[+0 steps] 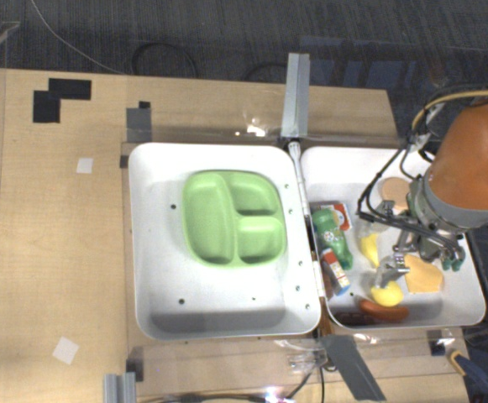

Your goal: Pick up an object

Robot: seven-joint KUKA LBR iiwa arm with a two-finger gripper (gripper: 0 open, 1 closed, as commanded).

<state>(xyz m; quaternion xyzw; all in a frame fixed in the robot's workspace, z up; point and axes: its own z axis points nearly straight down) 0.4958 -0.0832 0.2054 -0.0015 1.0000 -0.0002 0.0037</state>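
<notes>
Yellow lemon (385,295) under claw (392,269), grip unclear, sausage (384,312) & green bottle (333,235) nearby

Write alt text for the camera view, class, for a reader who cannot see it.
A grey robot arm with an orange band reaches from the right into the right-hand shallow white bin, its two-finger gripper just above a small yellow toy among mixed toy food items. The left-hand shallow white bin holds a light green divided plastic tray.

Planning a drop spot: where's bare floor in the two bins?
Left bin: bare strip around the green tray, widest along its near edge. Right bin: crowded; green bottle, yellow pieces, gripper. Small bare patch at its far left corner.
</notes>
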